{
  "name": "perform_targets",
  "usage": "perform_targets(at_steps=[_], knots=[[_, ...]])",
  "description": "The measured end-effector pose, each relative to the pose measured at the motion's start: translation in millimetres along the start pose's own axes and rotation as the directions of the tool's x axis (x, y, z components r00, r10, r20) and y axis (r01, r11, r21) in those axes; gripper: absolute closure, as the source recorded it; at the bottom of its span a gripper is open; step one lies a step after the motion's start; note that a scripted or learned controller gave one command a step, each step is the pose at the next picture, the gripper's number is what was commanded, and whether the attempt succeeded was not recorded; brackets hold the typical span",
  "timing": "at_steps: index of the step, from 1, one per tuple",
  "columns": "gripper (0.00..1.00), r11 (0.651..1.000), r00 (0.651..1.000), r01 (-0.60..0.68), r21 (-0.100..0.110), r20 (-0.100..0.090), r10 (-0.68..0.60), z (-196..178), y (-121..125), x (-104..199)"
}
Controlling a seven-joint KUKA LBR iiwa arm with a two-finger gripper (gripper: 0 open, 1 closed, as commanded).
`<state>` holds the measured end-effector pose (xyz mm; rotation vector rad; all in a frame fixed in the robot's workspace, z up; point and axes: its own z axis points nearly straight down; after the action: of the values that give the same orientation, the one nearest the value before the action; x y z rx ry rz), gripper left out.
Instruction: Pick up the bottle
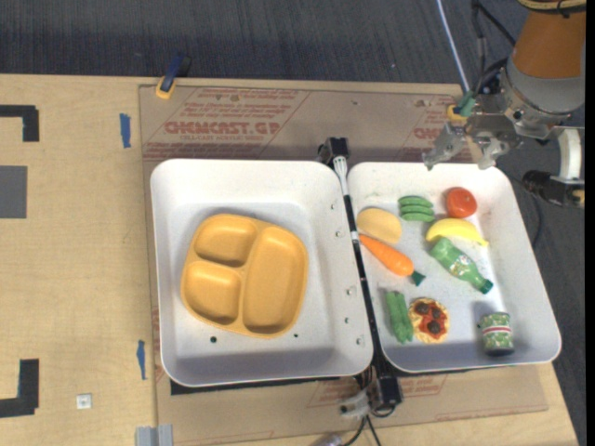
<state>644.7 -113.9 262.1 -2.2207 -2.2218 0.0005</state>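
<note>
Lying tilted among toy food in the right bin [530,249], the green bottle [459,264] is left ungrasped at six o'clock from the jaws [462,147], seen parted and holding nothing.

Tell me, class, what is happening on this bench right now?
A robot arm reaches in from the right, its gripper above the far rim of the right bin. The green bottle it should pick up lies untouched in that bin among toy foods. A yellow divided plate sits in the left bin.
</note>
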Motion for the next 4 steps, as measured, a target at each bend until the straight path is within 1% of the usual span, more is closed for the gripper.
perform_targets(at_steps=[1, 2, 3, 4], knots=[[0.00, 0.987, 0.987, 0.163, -0.002, 0.001, -0.163, 150, -5, 16], [0.00, 0.977, 0.977, 0.213, -0.001, 0.001, -0.213, 176, -20, -54], [0.00, 0.853, 0.853, 0.522, -0.003, 0.005, -0.522, 175, -108, -71], [0.00, 0.550, 0.550, 0.835, -0.003, 0.006, -0.835, 174, -164, -18]])
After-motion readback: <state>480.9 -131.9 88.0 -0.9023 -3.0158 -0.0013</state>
